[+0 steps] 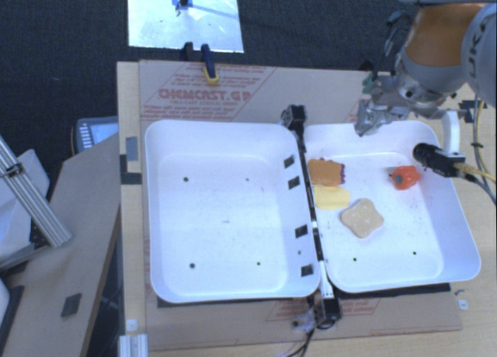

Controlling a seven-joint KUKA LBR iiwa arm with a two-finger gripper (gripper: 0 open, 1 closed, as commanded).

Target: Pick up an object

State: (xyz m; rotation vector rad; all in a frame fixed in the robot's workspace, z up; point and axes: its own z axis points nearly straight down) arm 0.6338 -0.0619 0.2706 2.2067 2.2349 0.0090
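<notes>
I'm hovering my gripper (370, 121) over the far edge of the right bin (435, 270), up near its back rim. Nothing is sitting between the fingers as far as I'm seeing; whether they're spread or closed, I can't tell from this angle, the tips are too small and dark against the rim.

Candidates are all lying in the right bin. An orange-and-purple block (326, 171) is sitting against the divider side. A flat yellow piece (332, 197) is lying just in front of it, touching or nearly so. A tan toast-shaped piece (361, 217) is sitting just beside the yellow one, toward the bin's middle. A small red-orange object (404, 178) is lying apart from the other three, on the right side, near a black fitting on my arm. The left bin (167, 216) is holding nothing I'm targeting.

Step in hand, by my read: I'm pre-grasp, picking a target and lining up above it. No object is lifted.

Next move is calling for a shift toward the near side of the bin and a descent. The red-orange one is looking like the cleanest pick, since it's standing alone. The other three are crowded, so going there is risking a finger landing on a neighbour.
</notes>
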